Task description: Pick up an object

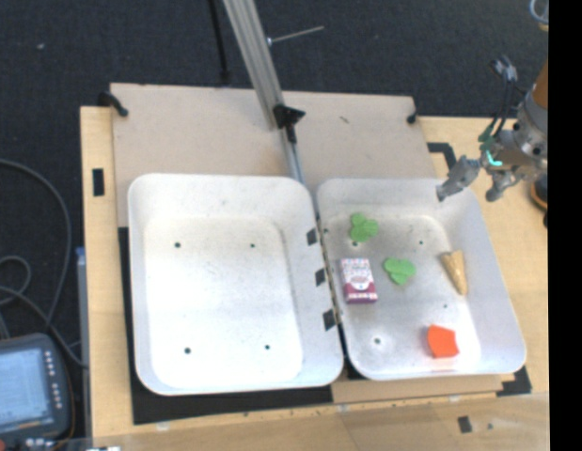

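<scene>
the gripper (476, 181) hovers at two o'clock over the right bin (493, 280), fingers apart, holding nothing; approach stage, next descending toward the tan cone (453, 271).

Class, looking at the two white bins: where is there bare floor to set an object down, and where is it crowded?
The left bin has bare floor wall to wall. In the right bin, free patches lie between the carton and orange block, and along the far wall. It is crowded around the green pieces and cone.

Slanted aluminium post (258, 50) behind the bins, teach pendant (23, 383) and cable (27, 242) at left
</scene>
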Motion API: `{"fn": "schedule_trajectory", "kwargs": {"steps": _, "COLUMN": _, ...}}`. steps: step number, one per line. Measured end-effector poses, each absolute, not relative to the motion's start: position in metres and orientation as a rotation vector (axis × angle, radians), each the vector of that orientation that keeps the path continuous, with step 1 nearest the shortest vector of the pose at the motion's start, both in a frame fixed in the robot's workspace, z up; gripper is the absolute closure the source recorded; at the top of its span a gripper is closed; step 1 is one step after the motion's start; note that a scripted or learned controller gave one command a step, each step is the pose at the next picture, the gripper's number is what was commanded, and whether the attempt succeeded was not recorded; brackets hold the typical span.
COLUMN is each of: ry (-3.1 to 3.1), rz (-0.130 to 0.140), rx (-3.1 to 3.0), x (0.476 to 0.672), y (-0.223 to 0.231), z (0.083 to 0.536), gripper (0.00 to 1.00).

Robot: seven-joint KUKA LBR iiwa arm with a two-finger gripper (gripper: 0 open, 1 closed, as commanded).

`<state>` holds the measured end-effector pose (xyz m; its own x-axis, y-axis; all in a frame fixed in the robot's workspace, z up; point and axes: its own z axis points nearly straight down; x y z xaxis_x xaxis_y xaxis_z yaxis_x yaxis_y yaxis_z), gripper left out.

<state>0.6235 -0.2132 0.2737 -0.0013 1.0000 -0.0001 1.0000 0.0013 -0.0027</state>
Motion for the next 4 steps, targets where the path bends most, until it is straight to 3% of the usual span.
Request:
{"fn": "schedule_trajectory", "kwargs": {"steps": 1, "ry": -2.228, "rz": 0.002, "rx": -2.219, "x": 0.624, "y": -0.214, "z": 0.277, "gripper": 0.0}}
{"fn": "schedule_trajectory", "kwargs": {"steps": 2, "ry": -2.227, "rz": 0.005, "rx": -2.214, "x": 0.634, "y": -0.214, "z": 0.222, "gripper": 0.0}}
{"fn": "schedule_trajectory", "kwargs": {"steps": 4, "ry": -2.22, "rz": 0.004, "rx": -2.222, "x": 0.622, "y": -0.217, "z": 0.131, "gripper": 0.0}}
